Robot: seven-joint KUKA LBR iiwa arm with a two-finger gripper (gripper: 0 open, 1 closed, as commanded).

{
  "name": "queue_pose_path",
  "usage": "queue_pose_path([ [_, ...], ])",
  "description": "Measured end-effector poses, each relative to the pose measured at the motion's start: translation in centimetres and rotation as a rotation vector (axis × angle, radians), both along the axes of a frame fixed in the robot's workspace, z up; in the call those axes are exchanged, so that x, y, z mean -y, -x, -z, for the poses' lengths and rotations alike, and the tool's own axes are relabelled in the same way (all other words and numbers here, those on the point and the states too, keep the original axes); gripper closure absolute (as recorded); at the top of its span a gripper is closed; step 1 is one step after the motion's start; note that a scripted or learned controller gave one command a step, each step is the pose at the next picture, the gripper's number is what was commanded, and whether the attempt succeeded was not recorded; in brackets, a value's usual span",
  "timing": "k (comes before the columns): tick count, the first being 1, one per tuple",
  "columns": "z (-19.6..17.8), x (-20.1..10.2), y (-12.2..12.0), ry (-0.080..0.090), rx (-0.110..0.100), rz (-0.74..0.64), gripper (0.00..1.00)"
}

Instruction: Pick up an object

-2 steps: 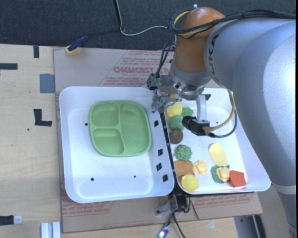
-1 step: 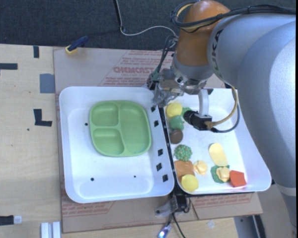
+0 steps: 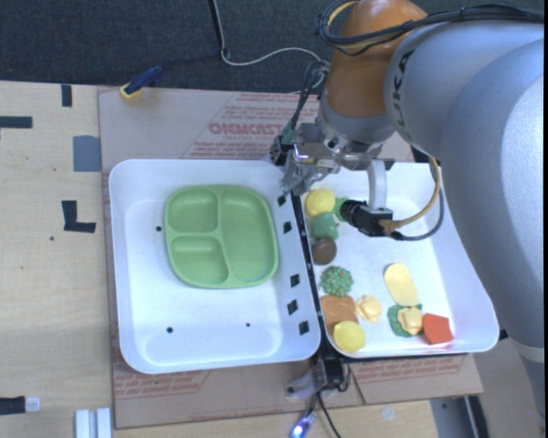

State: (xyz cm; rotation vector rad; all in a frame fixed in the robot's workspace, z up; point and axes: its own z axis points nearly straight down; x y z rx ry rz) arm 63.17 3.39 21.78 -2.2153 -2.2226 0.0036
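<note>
My gripper [image 3: 299,170] hangs below the orange wrist band, over the far left corner of the right bin [image 3: 466,281], close to the divider between the bins. A yellow round toy [image 3: 320,201] lies just in front of it, with a green piece [image 3: 325,226] and a brown ball [image 3: 324,251] below that. Nothing visibly hangs from the gripper. Further down the bin's left side are a broccoli [image 3: 336,280], an orange-brown block [image 3: 338,310] and a yellow ball [image 3: 349,337].
The left bin [image 3: 137,272] holds a green divided plate [image 3: 222,235]. Near the right bin's front lie a yellow oval [image 3: 401,284], a small yellow piece [image 3: 368,308], a green-yellow toy [image 3: 406,320] and a red block [image 3: 437,328]. The grey arm covers the right bin's far right.
</note>
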Motion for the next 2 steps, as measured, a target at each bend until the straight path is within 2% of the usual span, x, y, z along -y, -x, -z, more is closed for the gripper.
queue_pose_path([
  [1, -10.1, -11.6, -1.4, -0.006, 0.015, -0.011, 1.00],
  [2, -7.3, -19.1, 2.8, 0.000, -0.001, -0.006, 1.00],
])
